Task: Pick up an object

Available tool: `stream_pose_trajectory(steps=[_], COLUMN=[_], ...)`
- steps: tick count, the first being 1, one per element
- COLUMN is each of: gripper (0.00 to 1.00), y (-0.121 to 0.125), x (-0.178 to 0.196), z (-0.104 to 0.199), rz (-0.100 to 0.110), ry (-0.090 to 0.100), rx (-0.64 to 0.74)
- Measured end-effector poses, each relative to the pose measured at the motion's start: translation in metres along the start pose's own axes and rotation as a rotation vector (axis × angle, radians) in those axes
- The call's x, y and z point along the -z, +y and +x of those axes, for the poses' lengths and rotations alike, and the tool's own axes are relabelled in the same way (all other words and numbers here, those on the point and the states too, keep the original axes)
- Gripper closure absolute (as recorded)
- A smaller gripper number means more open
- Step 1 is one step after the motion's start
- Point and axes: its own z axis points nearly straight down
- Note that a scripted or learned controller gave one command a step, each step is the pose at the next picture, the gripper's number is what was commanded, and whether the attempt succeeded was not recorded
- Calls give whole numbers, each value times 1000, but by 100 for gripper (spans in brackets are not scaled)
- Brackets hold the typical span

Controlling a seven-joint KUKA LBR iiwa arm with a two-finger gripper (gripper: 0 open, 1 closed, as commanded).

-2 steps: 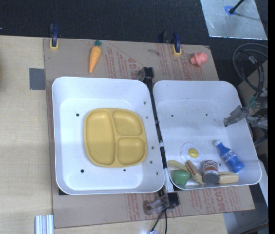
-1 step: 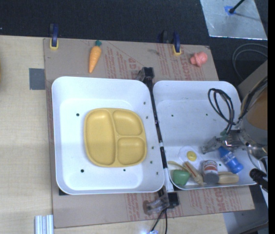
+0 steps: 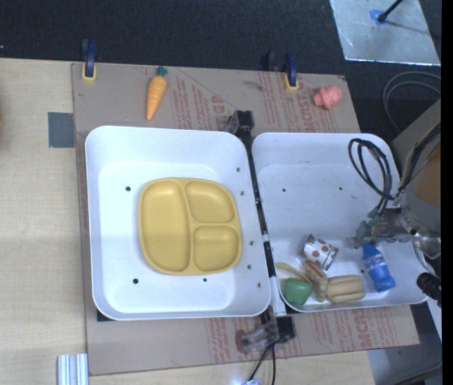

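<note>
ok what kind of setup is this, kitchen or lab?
Likely a robot lab bench, not a kitchen: two white bins clamped to a board, toy food like the carrot and yellow divided plate, and the gripper reaching in.

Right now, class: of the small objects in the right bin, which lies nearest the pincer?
The blue bottle, directly below the pincer. The little can, bread roll and green piece lie farther left.

Even overhead lighting, mild glare on the 2 shallow white plastic bins [image 3: 170, 147], soft shadow along their inner walls, dark floor underexposed, slight overall softness.
</note>
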Motion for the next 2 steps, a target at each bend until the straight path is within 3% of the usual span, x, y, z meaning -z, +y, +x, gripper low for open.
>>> stream_pose_trajectory(steps=[1,2], gripper=[100,100], y=[109,81], x=[41,101], z=[35,99], rz=[-12,-3], ry=[0,3], rx=[7,4])
